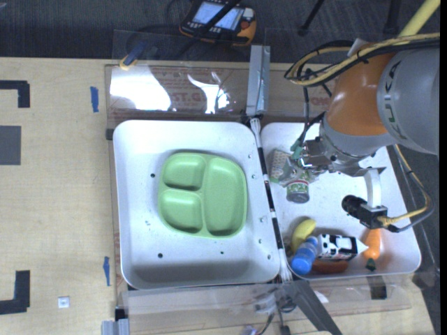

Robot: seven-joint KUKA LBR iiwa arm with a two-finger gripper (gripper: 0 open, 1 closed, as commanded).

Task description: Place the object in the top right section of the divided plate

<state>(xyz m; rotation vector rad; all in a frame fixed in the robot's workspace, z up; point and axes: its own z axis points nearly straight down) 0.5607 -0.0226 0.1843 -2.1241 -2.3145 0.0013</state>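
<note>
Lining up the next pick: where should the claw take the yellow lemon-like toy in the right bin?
Grip the yellow toy across its rounded upper half, coming from above. The blue-capped bottle crowds its lower end and the bin wall its left, so only the top looks free.

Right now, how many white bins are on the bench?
2: the left bin holds the green divided plate; the right bin holds the loose objects, with the gripper over it.

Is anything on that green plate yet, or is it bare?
Bare. The green plate shows only its three green sections; the toys lie in the right bin.
</note>
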